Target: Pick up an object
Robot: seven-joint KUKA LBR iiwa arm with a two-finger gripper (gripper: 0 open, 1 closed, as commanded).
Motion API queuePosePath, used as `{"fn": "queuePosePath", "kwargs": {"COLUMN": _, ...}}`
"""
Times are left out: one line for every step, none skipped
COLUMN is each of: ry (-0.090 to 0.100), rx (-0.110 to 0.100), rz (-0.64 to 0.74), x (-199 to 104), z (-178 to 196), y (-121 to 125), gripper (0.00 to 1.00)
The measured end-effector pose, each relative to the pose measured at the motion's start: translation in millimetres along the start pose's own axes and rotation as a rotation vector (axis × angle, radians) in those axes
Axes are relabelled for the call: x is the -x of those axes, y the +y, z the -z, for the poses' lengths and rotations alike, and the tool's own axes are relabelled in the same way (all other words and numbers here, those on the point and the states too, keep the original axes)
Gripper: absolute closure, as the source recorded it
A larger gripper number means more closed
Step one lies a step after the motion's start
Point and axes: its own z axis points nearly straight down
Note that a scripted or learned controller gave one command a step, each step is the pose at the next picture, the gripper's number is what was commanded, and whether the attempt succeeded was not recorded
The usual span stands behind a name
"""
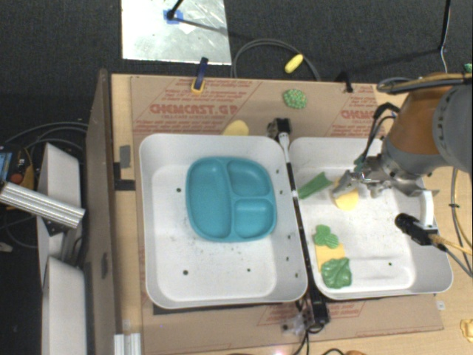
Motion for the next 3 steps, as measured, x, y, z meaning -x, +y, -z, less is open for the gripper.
{"fn": "queuePosePath", "kwargs": {"ry": 0.0, "rx": 0.004, "rz": 0.002, "x": 8.8, "z": 0.0, "y": -3.5, "gripper": 0.0}}
{"fn": "queuePosePath", "kwargs": {"ry": 0.002, "rx": 0.003, "rz": 0.008, "x": -25.0, "z": -20.6, "y": 10.1, "gripper": 0.0}}
{"fn": "queuePosePath", "kwargs": {"ry": 0.0, "rx": 0.005, "rz": 0.001, "x": 0.3, "z": 7.1, "y": 7.6, "gripper": 0.0}}
